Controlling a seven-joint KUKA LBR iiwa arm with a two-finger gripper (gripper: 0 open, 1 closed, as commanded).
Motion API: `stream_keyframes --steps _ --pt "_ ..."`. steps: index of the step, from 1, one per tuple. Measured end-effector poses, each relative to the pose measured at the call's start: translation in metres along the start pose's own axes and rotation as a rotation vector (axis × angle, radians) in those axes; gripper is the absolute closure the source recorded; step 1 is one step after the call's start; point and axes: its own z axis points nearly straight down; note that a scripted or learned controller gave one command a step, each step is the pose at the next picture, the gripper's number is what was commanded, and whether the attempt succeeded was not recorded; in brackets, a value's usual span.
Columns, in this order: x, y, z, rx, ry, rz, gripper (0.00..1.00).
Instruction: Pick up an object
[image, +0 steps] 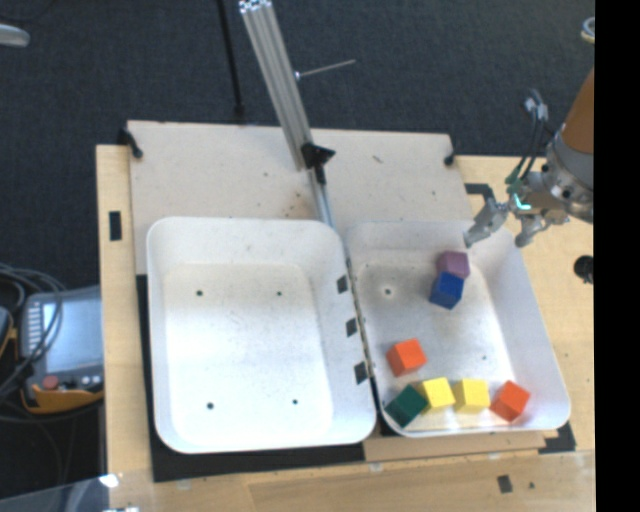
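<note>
Over right bin's (535, 330) far rim | metal tool (503, 233) spread wide, nothing held | purple cube (454, 264) near

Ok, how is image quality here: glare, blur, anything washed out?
Camera view: soft overall; the two-finger gripper looks slightly blurred; the right white bin's near rim is washed out by bright light; the small coloured cubes, like the blue cube, stay distinguishable.

One fixed camera looks down at a slant from above the bench (115, 300), taking in both bins (250, 240).
</note>
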Motion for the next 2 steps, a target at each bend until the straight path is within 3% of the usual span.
stream_keyframes --steps 1,2 --pt "-0.001 0.001 -0.003 -0.004 -0.004 -0.002 0.0" --pt "-0.003 0.006 0.04 0.0 -0.005 -0.001 0.0"
